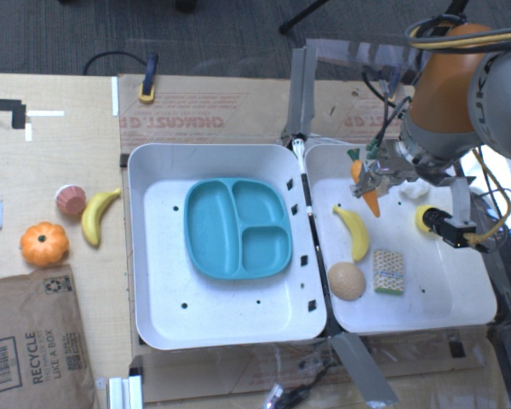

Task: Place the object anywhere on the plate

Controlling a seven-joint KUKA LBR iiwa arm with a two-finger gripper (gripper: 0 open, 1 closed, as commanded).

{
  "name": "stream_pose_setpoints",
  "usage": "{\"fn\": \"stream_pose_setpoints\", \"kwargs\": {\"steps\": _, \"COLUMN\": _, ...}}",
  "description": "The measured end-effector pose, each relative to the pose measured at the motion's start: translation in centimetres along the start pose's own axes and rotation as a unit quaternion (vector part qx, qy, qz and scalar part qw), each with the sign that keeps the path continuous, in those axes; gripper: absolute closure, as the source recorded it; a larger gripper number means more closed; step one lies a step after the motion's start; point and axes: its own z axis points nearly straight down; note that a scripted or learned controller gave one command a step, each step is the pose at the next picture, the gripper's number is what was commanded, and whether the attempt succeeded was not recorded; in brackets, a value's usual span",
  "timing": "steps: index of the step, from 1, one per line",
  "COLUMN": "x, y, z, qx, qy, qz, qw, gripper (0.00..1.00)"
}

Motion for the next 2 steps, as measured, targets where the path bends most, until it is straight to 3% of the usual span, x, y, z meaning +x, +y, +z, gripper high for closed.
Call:
{"fn": "stream_pose_setpoints", "kwargs": {"steps": 1, "x": 5.2, "y": 0.8, "z": 0.0, "qx": 0.0, "qy": 0.0, "qz": 0.004, "qw": 1.0, "gripper": 1.0}}
{"fn": "stream_pose_setpoints", "kwargs": {"steps": 2, "x": 11.6, "y": -0.7, "z": 0.1, "qx": 0.002, "qy": 0.0, "qz": 0.0, "qw": 1.0, "gripper": 1.0}}
